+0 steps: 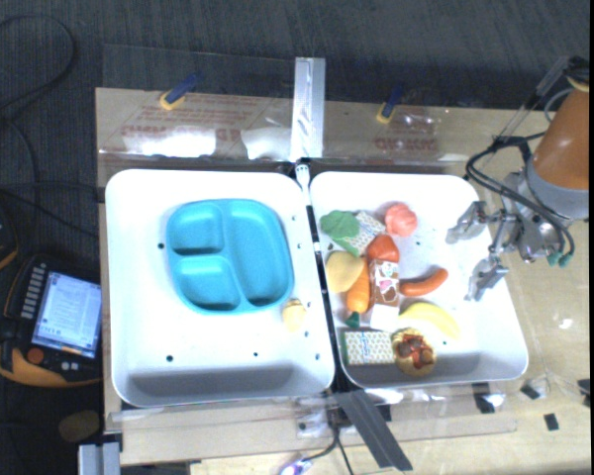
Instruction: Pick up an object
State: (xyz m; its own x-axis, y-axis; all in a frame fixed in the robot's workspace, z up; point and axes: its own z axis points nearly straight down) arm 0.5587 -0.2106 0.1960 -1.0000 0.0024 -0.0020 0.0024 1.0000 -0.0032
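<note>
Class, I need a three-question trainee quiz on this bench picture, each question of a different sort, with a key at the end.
1. True or false: the blue tray lies in the left bin.
2. Which lies nearest the gripper: A the sausage, B the green toy, C the small yellow piece?
3. Fill in: the banana lies in the ___ bin.

Key: 1 true; 2 A; 3 right.

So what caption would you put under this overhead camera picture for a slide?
Robot gripper hovers open over the right bin beside a pile of toy food; the left bin holds a blue tray.
</note>
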